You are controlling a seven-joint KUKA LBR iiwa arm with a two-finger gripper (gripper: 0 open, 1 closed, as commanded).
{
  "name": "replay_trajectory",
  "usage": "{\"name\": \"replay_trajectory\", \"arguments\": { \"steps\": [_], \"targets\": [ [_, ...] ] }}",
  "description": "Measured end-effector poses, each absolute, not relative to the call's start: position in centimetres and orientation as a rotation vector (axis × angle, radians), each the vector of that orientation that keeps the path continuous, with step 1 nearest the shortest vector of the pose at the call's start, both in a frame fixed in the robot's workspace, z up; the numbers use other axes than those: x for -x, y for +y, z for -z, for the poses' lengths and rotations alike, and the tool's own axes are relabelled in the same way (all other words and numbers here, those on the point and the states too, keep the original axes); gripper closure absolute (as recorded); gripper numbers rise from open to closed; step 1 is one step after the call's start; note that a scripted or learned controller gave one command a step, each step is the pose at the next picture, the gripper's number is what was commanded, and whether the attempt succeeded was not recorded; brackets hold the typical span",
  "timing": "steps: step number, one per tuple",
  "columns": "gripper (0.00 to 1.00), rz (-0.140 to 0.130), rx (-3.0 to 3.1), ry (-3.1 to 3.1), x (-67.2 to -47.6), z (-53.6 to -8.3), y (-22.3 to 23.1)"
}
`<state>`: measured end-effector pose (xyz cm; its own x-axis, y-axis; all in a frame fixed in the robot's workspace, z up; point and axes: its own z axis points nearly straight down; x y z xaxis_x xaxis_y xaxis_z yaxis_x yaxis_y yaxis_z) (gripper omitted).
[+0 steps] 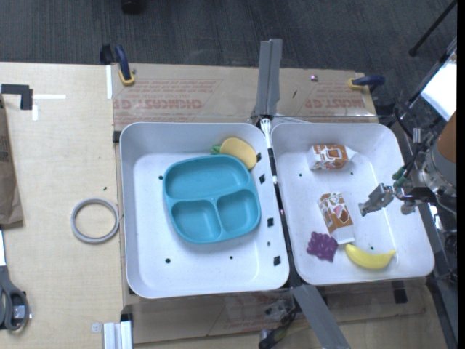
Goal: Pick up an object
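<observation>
The right bin holds a small orange-and-white snack packet near the back and a taller printed carton in the middle. A purple bunch of grapes and a yellow banana lie at the front. My gripper hangs low over the right bin, just right of the carton and above the banana, apart from both. Nothing shows in its grasp. The left bin holds a blue divided plate, with a yellow fruit at its back right corner.
A grey post stands behind the seam between the bins. On the bench at the left lie a tape ring and scissors. Clamps hold the cardboard at the back.
</observation>
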<state>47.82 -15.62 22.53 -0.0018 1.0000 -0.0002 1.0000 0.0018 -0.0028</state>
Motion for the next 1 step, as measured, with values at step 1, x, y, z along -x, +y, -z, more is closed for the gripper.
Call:
{"name": "replay_trajectory", "arguments": {
  "steps": [1],
  "targets": [
    [0.00, -0.005, 2.299, -2.137, -54.29, -15.83, -11.22]
  ]
}}
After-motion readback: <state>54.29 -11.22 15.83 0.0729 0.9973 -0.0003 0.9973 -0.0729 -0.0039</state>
